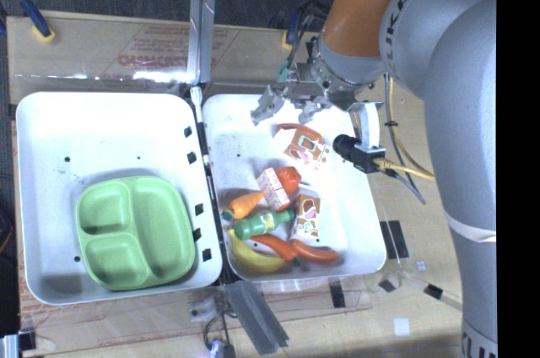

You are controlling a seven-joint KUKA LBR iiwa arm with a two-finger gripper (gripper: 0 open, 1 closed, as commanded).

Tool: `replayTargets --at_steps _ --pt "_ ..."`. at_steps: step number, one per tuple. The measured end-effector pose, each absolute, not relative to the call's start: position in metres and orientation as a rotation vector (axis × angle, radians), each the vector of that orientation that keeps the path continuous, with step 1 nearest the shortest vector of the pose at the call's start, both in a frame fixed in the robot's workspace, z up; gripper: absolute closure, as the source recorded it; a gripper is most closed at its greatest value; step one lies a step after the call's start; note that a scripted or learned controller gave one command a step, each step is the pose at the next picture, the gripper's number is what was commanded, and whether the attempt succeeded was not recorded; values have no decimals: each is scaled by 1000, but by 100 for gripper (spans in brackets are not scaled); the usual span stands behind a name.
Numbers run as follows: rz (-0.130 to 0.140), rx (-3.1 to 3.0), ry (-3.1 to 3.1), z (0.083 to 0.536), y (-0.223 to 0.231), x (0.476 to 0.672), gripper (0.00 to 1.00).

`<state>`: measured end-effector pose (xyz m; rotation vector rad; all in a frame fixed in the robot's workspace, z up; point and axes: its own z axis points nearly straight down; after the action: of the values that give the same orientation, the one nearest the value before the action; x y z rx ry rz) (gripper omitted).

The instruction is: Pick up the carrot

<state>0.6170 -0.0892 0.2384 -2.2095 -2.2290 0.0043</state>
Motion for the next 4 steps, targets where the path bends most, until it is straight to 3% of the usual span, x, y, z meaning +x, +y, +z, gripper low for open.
replayTargets --at_steps 1,2,3,4 --pt "6 -2212 -2225 191 -72 532 0" --pt "-17 -1726 -2654 120 -97 527 0" --pt "-18 -1266 -2938 113 -109 513 0" --pt "-1 -1483 -2771 192 -82 510 0"
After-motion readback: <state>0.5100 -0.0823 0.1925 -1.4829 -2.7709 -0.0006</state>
